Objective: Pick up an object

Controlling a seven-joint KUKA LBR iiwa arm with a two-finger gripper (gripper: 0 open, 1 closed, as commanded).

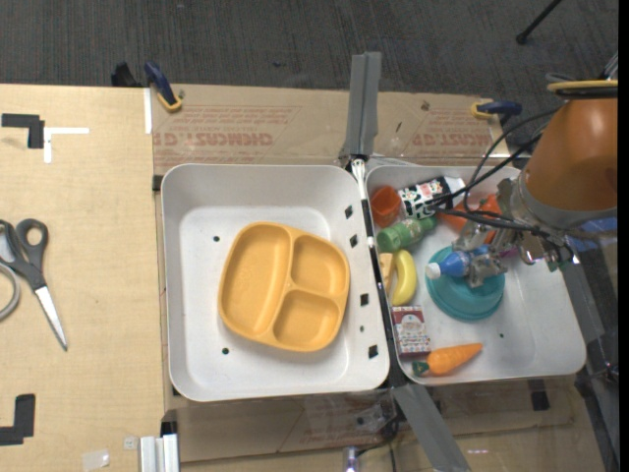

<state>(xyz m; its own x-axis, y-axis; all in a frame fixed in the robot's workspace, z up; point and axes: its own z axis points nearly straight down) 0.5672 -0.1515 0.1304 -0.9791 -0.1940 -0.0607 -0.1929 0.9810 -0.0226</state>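
From the overhead camera I see the arm reaching in from three o'clock, its gripper low over the right bin. It sits right above a teal dish, with a small blue-and-white thing just at its nine o'clock side. The metal parts blur together there, so I cannot tell whether the pincer is open, closed or gripping anything.

Other candidates lie in the same bin: a banana at nine o'clock of the dish, a green bottle and a black-and-white bottle toward eleven o'clock, a small red box and a carrot toward seven and six o'clock. The left bin holds a yellow divided plate.

I judge this to be the reach-and-descend step, with nothing lifted yet. Next I would want the pincer centred on one piece, likely the blue-and-white one, closed firmly, then raised straight up clear of the dish rim.
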